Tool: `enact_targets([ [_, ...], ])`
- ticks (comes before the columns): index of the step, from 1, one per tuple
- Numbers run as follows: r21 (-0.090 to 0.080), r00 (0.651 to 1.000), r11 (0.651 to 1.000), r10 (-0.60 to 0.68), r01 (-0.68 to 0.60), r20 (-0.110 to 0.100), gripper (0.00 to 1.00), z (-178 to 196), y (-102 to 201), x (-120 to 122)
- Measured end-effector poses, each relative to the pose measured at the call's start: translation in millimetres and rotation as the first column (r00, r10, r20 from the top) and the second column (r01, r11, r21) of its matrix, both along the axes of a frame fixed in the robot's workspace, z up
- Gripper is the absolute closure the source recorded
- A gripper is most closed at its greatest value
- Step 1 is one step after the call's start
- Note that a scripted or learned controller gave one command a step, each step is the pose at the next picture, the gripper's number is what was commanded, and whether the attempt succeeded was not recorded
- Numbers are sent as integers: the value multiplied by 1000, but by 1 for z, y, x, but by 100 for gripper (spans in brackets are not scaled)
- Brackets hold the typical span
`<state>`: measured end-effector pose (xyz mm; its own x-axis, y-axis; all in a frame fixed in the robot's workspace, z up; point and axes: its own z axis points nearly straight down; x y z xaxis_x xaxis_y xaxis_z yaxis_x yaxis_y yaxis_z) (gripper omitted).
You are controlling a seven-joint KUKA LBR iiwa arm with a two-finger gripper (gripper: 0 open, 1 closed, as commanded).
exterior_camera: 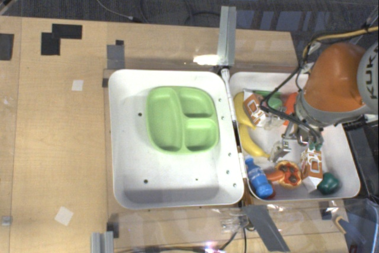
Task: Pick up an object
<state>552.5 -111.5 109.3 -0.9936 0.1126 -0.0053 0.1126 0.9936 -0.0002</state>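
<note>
Arm (334, 83) low over the right bin (349, 154), among the clutter.
From the gripper (291, 144), whose grip I cannot tell: banana (247, 127) just left, orange toy (287, 173) just below, blue bottle (258, 179) lower left, green toy (328, 184) lower right.

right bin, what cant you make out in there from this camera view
- Gripper, camera view: its finger state is lost in clutter and small scale.
- Right bin: the arm's orange band covers its upper right part.
- Carton: print too small to read.
- Orange item beside the blue bottle: too small and blurred to identify.
</note>
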Motion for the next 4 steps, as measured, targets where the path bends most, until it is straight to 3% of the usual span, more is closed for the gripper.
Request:
enact_targets([
  [1,2,999,1000,-26,26,-29,0,-18,21,82],
  [2,0,1000,1000,-14,14,8,0,-19,0,37],
  [3,1,986,986,-169,169,14,0,-18,23,-2],
  [4,6,910,910,-415,415,8,0,-19,21,28],
])
